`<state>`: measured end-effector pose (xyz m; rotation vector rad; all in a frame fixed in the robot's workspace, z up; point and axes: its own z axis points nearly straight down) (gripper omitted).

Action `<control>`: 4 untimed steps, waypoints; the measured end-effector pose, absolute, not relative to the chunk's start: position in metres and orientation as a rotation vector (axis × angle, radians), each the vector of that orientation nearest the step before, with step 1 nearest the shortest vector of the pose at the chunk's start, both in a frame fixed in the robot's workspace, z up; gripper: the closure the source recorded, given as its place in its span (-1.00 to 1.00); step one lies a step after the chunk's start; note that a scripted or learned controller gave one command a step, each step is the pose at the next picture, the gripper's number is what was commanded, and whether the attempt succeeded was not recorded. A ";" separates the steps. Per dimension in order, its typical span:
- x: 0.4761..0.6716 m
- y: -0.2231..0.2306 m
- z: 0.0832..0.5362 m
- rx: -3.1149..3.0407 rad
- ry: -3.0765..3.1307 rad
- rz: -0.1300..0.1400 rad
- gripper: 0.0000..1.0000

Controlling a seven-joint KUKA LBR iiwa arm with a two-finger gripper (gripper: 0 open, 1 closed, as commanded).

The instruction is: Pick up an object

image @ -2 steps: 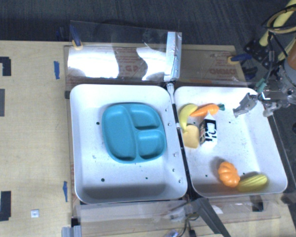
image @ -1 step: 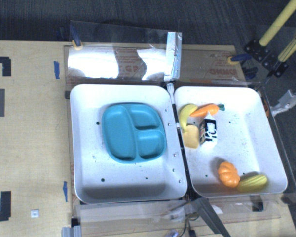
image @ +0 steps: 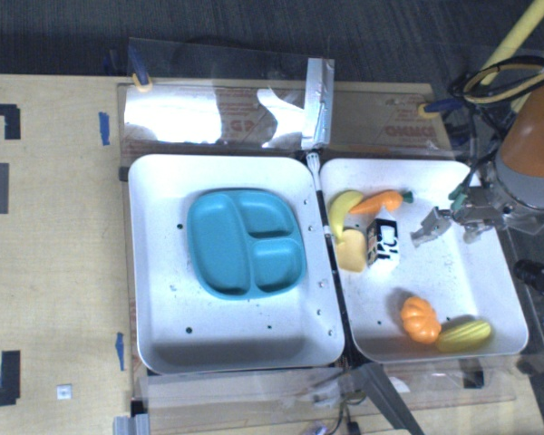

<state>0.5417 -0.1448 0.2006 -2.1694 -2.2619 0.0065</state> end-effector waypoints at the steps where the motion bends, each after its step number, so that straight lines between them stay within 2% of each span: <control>1: 0.557 -0.105 0.102 -2.065 -2.370 -0.002 -1.00; 2: 0.557 -0.105 0.101 -2.064 -2.369 -0.001 -1.00; 3: 0.558 -0.105 0.111 -2.065 -2.371 -0.003 1.00; 4: 0.580 -0.054 0.246 -2.168 -2.279 -0.008 1.00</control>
